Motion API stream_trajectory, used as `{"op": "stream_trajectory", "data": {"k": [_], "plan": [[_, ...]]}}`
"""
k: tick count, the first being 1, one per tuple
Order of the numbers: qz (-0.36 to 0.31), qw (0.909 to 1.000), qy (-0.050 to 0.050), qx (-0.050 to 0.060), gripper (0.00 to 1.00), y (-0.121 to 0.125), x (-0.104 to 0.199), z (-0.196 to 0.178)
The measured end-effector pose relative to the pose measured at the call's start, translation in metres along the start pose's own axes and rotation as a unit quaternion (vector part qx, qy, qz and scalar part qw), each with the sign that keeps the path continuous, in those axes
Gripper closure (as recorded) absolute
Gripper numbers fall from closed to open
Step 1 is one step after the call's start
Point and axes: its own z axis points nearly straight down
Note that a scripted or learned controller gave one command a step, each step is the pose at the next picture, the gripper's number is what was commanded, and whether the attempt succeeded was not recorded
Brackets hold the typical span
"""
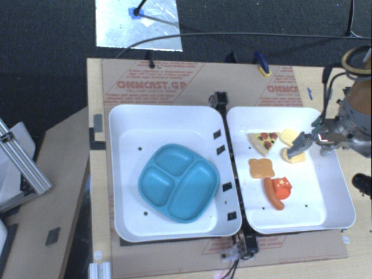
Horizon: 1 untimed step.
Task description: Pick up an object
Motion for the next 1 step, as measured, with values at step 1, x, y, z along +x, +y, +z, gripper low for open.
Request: {"op": "stream_trajectory", "data": {"k": [1], "plan": [[0.001,1.0,0.0,0.002,0.0,0.0065,-0.0023,0.0443]]}}
